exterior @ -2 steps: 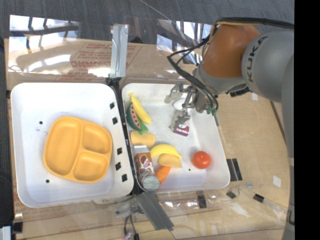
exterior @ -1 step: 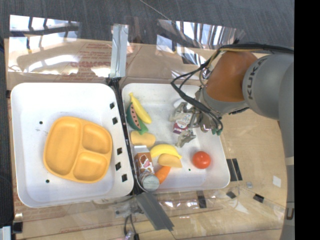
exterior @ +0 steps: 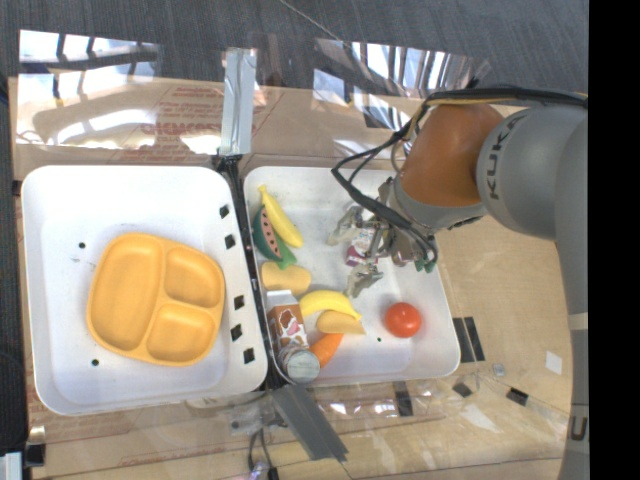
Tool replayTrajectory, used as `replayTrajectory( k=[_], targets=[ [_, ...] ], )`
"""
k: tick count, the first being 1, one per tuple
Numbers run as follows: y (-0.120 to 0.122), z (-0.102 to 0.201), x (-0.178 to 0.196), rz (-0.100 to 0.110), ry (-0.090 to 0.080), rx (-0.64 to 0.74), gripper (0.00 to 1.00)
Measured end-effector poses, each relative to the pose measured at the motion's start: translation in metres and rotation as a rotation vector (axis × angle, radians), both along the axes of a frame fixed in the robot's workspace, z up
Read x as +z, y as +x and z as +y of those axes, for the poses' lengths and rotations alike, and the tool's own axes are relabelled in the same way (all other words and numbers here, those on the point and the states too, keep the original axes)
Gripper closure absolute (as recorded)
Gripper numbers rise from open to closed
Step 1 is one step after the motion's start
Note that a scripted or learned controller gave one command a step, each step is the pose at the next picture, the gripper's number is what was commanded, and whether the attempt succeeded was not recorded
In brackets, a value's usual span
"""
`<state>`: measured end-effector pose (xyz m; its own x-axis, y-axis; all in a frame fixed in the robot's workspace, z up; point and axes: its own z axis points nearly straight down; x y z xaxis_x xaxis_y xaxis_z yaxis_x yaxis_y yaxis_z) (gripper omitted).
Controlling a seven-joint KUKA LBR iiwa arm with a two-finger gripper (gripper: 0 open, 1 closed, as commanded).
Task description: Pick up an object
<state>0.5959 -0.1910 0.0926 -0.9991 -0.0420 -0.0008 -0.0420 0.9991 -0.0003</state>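
Fingers (exterior: 362, 253): you see them spread apart over the right bin (exterior: 440, 313), tips pointing toward 8 o'clock. A small purplish item (exterior: 357, 255) sits between them; whether it is gripped, you cannot tell.

Largest first. Grey arm (exterior: 530, 168) with its orange band (exterior: 448, 153) enters from 3 o'clock, with black cables looping off the wrist. Left bin (exterior: 50, 218) carries a yellow divided tray (exterior: 155, 298), lying flat near its middle.

Right bin holds the pickable things, mostly along its 9 o'clock wall:
- banana (exterior: 281, 217) at about 10 o'clock, tilted, with a watermelon slice (exterior: 270, 240) touching just beneath it
- a tan piece (exterior: 284, 277) below those
- a second banana (exterior: 332, 311) at the bin's middle-lower part, just below the fingers
- a brown can (exterior: 291, 340) at 7 o'clock, lying on its side, silver lid toward the bottom rim
- a carrot (exterior: 327, 347) just beside the can
- a red tomato (exterior: 403, 319) at 5 o'clock, apart from the rest

Bench (exterior: 520, 368) beneath is brown board with tape strips.
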Motion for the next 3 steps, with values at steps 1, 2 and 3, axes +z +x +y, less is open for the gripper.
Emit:
replayTrajectory(
  k=[1,2,3],
  targets=[
    [-0.02,-0.019,0.016,0.003,0.001,0.203,0.0],
    [-0.023,-0.019,0.001,0.001,0.001,0.096,0.0],
    [-0.036,0.004,0.0,-0.001,0.0,0.08,0.0]
  ],
)
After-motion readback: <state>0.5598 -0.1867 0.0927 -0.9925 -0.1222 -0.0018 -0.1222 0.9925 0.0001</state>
